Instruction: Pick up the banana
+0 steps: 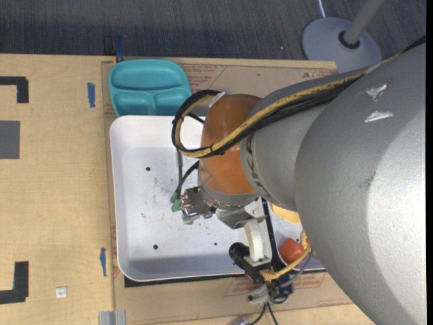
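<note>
My arm reaches in from the right and covers most of the bins. Its orange band (226,158) hangs over the middle of the left white bin (135,181). Below the band, the metal gripper body (194,205) with a small green part sits low over the bin floor. A pale yellow sliver (287,215), possibly the banana, peeks out from under the arm at the right. The arm hides the rest of it.
A red round object (291,249) lies by the yellow sliver, partly under the arm. A teal divided tray (150,87) stands behind the left bin. Cardboard (54,181) with black tape marks covers the bench to the left.
</note>
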Robot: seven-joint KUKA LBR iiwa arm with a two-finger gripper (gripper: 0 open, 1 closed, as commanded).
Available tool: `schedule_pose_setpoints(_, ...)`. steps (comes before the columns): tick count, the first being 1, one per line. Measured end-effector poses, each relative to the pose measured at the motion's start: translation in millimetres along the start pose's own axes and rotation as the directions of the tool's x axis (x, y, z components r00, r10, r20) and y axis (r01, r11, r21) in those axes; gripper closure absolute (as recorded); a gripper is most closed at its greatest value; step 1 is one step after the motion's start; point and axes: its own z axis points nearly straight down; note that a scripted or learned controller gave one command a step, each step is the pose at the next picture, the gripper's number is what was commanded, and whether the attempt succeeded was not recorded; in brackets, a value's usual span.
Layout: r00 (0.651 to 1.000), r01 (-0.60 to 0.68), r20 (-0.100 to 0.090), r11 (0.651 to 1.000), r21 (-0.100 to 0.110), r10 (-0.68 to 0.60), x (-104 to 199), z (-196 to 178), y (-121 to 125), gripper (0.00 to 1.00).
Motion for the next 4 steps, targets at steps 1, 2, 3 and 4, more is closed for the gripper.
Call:
schedule_pose_setpoints(1, 0.973, 0.23, -0.002, 0.973, 0.0, -0.23, -3, 78, -1, 1.0)
schedule_pose_setpoints(2, 0.978, -0.208, 0.0, 0.978, 0.0, 0.208, 9, -32, 4, 1.0)
schedule_pose_setpoints(3, 0.98, -0.198, -0.001, 0.98, 0.001, 0.198, 36, 77, 8, 1.0)
schedule_pose_setpoints(4, 0.98, -0.197, -0.001, 0.98, 0.002, 0.197, 36, 67, 8, 1.0)
